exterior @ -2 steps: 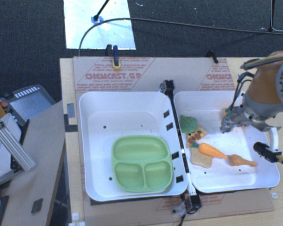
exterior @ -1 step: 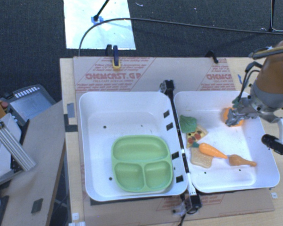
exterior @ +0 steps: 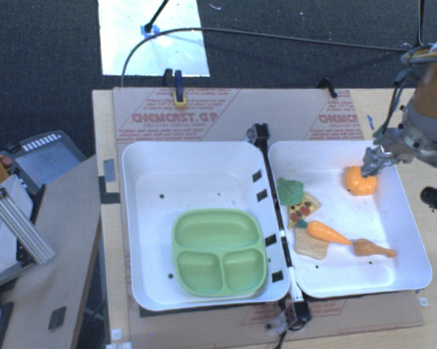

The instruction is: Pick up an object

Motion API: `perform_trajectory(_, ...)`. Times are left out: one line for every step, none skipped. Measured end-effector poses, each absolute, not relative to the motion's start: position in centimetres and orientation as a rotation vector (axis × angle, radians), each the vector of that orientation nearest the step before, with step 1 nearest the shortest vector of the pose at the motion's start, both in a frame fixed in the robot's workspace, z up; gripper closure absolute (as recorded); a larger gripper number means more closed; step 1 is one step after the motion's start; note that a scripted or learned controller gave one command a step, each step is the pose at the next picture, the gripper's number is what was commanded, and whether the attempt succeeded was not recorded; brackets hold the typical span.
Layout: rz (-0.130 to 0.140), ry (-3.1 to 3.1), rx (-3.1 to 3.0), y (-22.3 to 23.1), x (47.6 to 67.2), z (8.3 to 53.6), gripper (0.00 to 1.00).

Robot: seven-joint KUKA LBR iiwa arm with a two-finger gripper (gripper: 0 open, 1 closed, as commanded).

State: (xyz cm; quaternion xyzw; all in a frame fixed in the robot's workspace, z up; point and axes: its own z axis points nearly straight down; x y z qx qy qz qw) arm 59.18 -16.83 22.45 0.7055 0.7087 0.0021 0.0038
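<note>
Gripper (exterior: 375, 161) at the right bin's (exterior: 411, 270) far right corner, fingertips down just at the upper left edge of an orange rounded toy fruit (exterior: 360, 180), touching or all but touching it; at this slant whether the tips are spread or pinched cannot be told, and nothing is visibly clamped between them. Arm (exterior: 425, 114) enters from the right, grey with the orange band at the top edge of view. Orange fruit sits on the bin floor near the back wall, not lifted as far as can be judged: no gap or shadow under it. Rest of the right bin, well apart from the gripper: green leafy piece (exterior: 290, 191) by the divider, a pizza-slice toy (exterior: 304, 208) just below it, a toy carrot (exterior: 328, 232) lying slantwise over a tan bread slice (exterior: 310, 245), a drumstick-like brown piece (exterior: 373, 249) at the carrot's tip. Left bin (exterior: 144, 209) bears a green three-compartment tray (exterior: 219, 251) toward its near edge. Judgement on progress: approach to a candidate looks made, descent about complete; the grasp itself is unconfirmed, and closing, lifting and clearing the bin all remain. Task not done at this moment.
</note>
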Motion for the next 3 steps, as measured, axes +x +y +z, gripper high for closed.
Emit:
perform_trajectory(0.004,2.223,2.213,-16.8,59.3,24.7,1.00)
perform_trajectory(0.005,2.231,2.211,-12.0,58.8,25.3,1.00)
perform_trajectory(0.002,2.232,2.212,-6.6,57.7,23.8,1.00)
